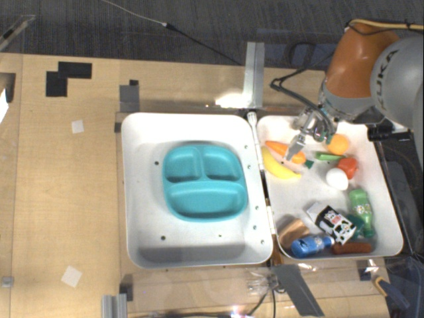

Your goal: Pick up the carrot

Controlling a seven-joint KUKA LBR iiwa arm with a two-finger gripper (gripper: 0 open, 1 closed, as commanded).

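The claw [298, 144] is hanging low over the upper left part of the right bin [391, 207], tilted down and to the left from the grey and orange arm [361, 65]. Its 2 fingers [293, 148] are standing slightly parted, and their tips are sitting right at the carrot [281, 148], but whether they are actually pinching it is too small to tell. The carrot is lying just left of and below the claw, its orange body pointing toward the bin's left wall. A yellow banana [279, 167] is resting just below the carrot, touching it. An orange fruit [338, 144] is sitting to the claw's right, with a white egg [336, 178] lower right. Far to the claw's left, a teal divided plate [204, 181] is lying in the left bin [142, 197].
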